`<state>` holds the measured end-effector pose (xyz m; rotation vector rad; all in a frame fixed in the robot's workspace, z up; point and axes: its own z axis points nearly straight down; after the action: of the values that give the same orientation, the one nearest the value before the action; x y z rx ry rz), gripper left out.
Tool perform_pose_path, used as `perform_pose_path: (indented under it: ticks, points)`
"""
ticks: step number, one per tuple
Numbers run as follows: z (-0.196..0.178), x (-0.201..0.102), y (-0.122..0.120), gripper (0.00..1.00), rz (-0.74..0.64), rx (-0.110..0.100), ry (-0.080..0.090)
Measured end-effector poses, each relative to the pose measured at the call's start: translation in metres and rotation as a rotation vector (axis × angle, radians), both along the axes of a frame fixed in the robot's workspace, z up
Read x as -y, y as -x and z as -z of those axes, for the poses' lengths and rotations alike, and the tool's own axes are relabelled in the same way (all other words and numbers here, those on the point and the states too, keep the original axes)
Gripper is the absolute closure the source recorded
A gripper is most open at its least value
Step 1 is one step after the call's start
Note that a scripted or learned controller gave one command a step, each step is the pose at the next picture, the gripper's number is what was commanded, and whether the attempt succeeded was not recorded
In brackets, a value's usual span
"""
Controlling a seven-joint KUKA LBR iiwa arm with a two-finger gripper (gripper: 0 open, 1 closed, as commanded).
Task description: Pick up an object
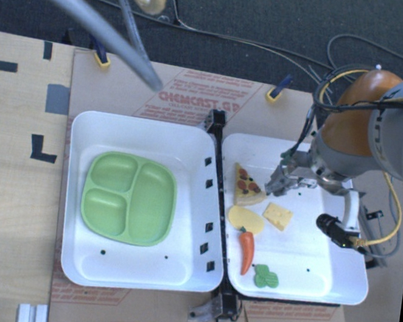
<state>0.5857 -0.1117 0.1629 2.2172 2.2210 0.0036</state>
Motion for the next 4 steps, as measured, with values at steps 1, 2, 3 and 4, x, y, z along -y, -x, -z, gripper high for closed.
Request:
perform_pose_path:
  ticks: [1,2,3,4]
  points:
    - [-0.044,-0.003,-0.005,1.0,0.0,0.0,0.0]
    - [-0.077,-0.003,-0.006,1.0,0.001,-0.001,0.0]
    - [-0.081,-0.057,-0.009,1.0,-0.005,-0.004,-0.002]
    - [-0.076,-0.106,-0.03,1.0,-0.004,-0.004,-0.001]
